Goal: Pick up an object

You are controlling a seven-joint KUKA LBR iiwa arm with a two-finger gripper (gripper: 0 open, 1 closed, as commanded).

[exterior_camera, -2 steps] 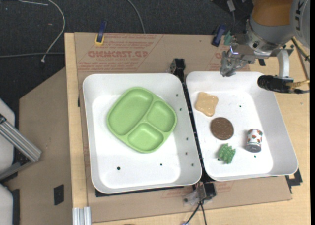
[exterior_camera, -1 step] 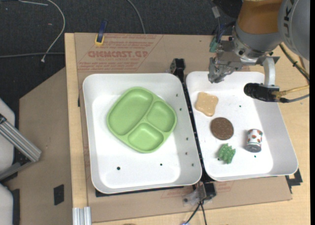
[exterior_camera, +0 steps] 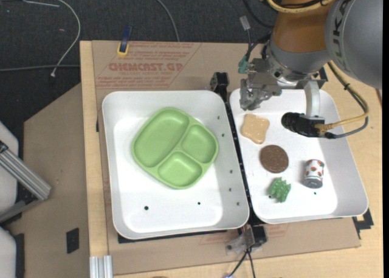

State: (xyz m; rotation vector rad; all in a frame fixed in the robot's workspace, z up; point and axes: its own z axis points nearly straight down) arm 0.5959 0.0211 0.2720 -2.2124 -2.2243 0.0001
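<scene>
Your pincer [exterior_camera: 251,104] hangs over the far left corner of the right bin [exterior_camera: 342,149], close to the wall it shares with the left bin [exterior_camera: 121,126]. From this angle you cannot tell whether it is spread or pressed together, and nothing can be seen gripped in it.

The nearest thing for you to pick is the tan wavy-edged piece [exterior_camera: 254,128], lying flat on the bin floor just on the near side of the pincer and hard by the same wall. Next outward is the brown disc [exterior_camera: 274,158], flat and just apart from the tan piece. Nearer still sits the small green toy [exterior_camera: 279,189], and to its right the little white and red can [exterior_camera: 313,173], apart from both.

You have bare floor along the right side and the near edge of that bin. In the left bin a green divided plate [exterior_camera: 175,148] lies in the middle at an angle, with white floor all round it. Both bins rest on the cardboard-covered surface [exterior_camera: 146,64].
</scene>
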